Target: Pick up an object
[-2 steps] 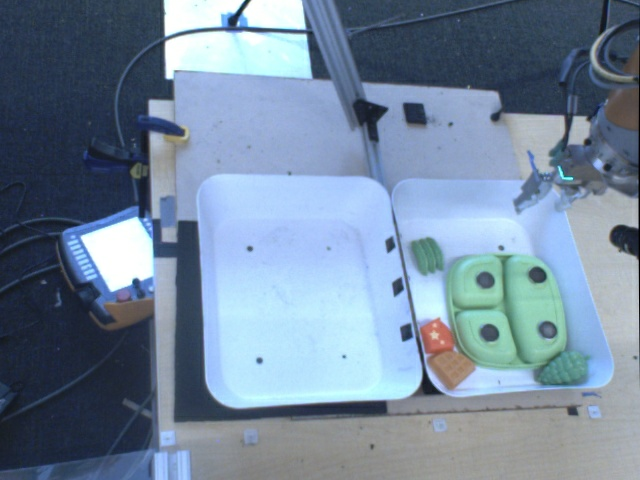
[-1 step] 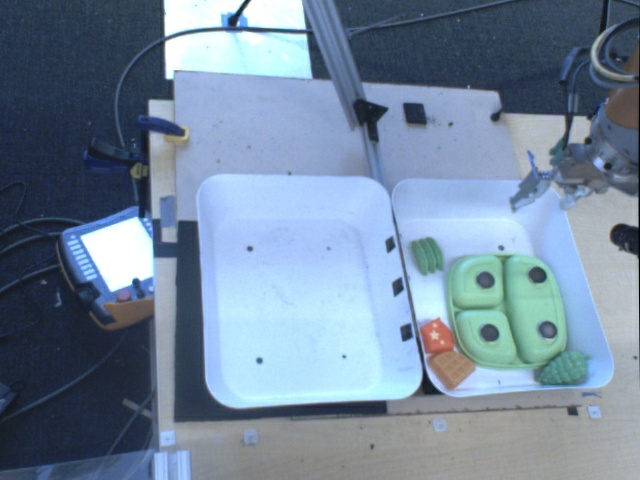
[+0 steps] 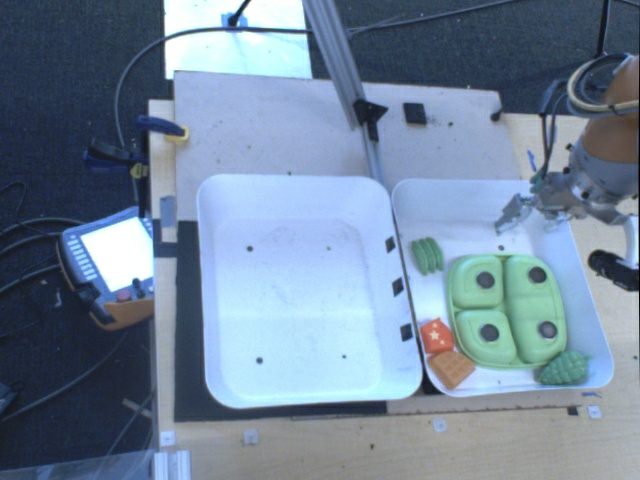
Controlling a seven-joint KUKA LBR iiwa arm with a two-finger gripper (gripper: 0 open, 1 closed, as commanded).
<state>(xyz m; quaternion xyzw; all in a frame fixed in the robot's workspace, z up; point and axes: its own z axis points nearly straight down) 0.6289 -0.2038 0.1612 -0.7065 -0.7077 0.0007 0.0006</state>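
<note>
My end effector [image 3: 517,213] hung over the right shallow white bin [image 3: 585,268] (far corner), fingers spread with nothing between them, I saw the light green four-cup plastic block [image 3: 507,310] lying below, small ribbed green pod [image 3: 427,255] beside it

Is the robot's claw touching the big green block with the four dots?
Apart. In the camera view the gripper sits near the bin's far edge, with bare white bin floor plainly between it and the big green block.

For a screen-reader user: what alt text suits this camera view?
The gripper hovers over the right bin, which holds a green four-cup tray, a green pod, red block, orange block and bumpy green piece.
</note>
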